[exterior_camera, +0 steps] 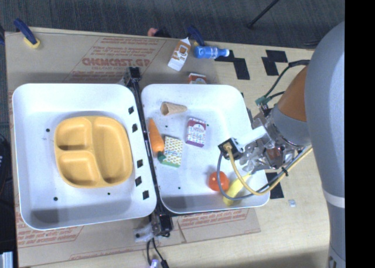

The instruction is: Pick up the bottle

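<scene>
The grey arm (331,85) looms closest to the lens, coming in from 3 o'clock, and its gripper (253,156) hangs over the right bin (176,197) near that bin's 4 o'clock rim, tangled in yellow cable. Whether it is open or closed cannot be told, and nothing can be seen in its hold. The likeliest bottle (209,53) is the blue one lying on its side on the cardboard sheet (105,58) outside the bins, just past the right bin's 12 o'clock rim and well apart from the gripper. So the task looks to be at the approach step: the next move calls for travel toward 11 o'clock, across the bin and over its far wall. Red print on the cardboard reads roughly "CHEMCAST GP". The small carton (179,54) beside the bottle and the purple packet (197,132) in the bin carry labels too small to read.
</scene>
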{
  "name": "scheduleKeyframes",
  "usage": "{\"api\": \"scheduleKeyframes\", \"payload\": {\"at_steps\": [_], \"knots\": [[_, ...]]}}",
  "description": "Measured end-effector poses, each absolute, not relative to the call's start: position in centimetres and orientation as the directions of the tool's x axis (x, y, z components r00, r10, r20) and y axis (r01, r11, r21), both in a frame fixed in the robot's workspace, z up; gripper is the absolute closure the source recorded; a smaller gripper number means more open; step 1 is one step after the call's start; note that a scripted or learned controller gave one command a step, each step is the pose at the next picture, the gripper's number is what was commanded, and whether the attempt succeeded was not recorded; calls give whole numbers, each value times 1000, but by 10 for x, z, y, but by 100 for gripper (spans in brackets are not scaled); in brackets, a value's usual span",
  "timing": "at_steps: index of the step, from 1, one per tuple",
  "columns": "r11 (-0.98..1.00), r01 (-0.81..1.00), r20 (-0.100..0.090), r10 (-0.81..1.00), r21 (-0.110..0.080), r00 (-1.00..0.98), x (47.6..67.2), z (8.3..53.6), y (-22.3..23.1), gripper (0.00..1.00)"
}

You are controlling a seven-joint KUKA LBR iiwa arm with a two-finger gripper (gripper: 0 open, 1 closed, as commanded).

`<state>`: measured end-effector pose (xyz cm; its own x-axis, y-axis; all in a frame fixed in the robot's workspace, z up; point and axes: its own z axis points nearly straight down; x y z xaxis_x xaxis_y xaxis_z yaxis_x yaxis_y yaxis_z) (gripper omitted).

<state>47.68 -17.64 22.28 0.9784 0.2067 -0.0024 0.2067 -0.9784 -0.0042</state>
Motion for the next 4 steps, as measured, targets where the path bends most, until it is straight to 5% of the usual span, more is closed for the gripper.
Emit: {"api": "scheduleKeyframes", "payload": {"at_steps": [4], "knots": [[-978,207,-4,207,-6,978,476,222,-165,100]]}}
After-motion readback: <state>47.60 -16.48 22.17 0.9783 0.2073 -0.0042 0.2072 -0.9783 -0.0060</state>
